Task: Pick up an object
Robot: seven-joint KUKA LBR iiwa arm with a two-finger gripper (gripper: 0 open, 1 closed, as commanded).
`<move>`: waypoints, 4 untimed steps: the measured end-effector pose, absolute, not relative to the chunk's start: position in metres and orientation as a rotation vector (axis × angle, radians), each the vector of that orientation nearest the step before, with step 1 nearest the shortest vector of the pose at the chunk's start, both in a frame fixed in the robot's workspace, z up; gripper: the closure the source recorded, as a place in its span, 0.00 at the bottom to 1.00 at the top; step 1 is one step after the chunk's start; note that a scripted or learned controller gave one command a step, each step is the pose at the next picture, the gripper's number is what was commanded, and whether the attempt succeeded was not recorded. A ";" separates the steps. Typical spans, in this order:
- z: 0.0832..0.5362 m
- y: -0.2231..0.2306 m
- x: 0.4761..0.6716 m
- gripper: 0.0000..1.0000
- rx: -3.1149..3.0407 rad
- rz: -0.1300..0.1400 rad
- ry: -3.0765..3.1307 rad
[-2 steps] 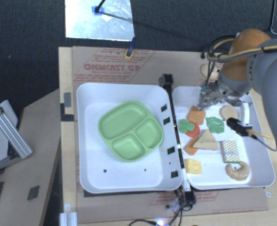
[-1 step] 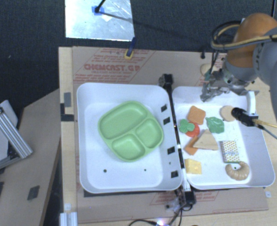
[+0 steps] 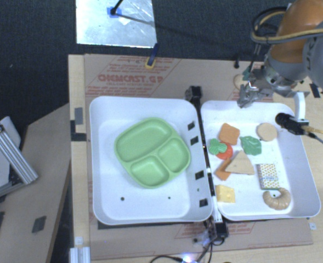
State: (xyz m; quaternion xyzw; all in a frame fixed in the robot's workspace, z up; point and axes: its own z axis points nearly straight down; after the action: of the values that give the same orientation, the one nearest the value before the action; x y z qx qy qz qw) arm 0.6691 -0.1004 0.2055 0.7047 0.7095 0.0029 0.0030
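Observation:
My gripper hangs over the far rim of the right bin, near its back left corner. Nothing shows under it. Toy food lies in that bin: an orange block, a round beige biscuit, a green leafy piece, a green and red vegetable, a tan sandwich wedge, a yellow cheese square, a patterned cracker and a curved pastry. The orange block is the nearest item, a short way in front of the gripper.
The left bin holds a green divided plate. A black hinge strip runs between the two bins. A shiny foil sheet lies beyond the bench at the back.

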 end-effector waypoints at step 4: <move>0.235 0.029 0.638 1.00 2.213 0.004 2.231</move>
State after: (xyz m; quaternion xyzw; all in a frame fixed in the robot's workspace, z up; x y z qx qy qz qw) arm 0.6378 0.0290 0.2348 0.7043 0.7099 0.0011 -0.0001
